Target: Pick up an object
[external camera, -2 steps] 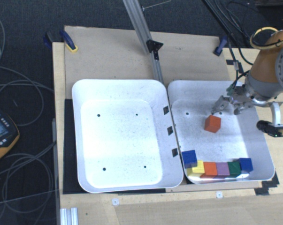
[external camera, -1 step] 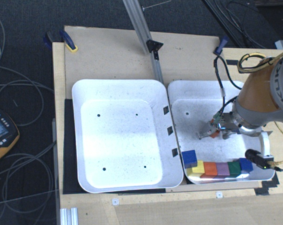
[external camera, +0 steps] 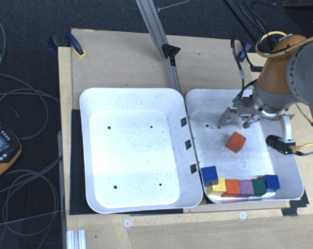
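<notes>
An orange cube [external camera: 235, 141] lies tilted on the floor of the right bin [external camera: 208, 105], near its middle. My gripper [external camera: 235, 120] hangs just behind it, toward the bin's back, with one finger [external camera: 223, 119] spread left and the other to the right. It is open with nothing between the fingers, and the cube sits apart from them. Along the bin's front wall stands a row of blocks: a blue one [external camera: 209, 174], yellow [external camera: 217, 187], orange [external camera: 232, 187], purple [external camera: 246, 187], green [external camera: 259, 184] and another blue [external camera: 272, 181].
The left bin [external camera: 89, 139] lies beside the right one, joined by black clips [external camera: 188, 144]. A slanted metal pole [external camera: 153, 30] rises from the bench behind the bins. Cables hang around my arm [external camera: 281, 77] at the right.
</notes>
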`<action>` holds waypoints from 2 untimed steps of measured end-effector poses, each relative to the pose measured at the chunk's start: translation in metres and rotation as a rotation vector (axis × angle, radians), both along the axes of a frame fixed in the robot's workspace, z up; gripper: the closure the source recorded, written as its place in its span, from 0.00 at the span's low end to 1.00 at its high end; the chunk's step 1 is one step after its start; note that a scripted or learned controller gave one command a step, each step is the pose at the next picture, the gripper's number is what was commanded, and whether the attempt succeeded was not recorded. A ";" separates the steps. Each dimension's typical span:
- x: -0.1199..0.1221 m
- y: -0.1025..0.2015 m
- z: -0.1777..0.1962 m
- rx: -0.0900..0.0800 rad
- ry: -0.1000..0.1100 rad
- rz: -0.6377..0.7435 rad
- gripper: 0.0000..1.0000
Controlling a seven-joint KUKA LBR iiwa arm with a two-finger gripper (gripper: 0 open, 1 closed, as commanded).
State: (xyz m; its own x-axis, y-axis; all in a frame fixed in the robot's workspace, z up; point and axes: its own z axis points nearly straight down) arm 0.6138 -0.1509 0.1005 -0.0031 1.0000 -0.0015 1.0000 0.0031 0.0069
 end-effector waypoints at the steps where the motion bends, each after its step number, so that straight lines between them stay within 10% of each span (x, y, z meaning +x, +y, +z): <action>1: -0.073 0.019 -0.001 0.005 0.014 -0.004 0.00; 2: -0.069 0.018 0.010 0.003 0.006 -0.003 1.00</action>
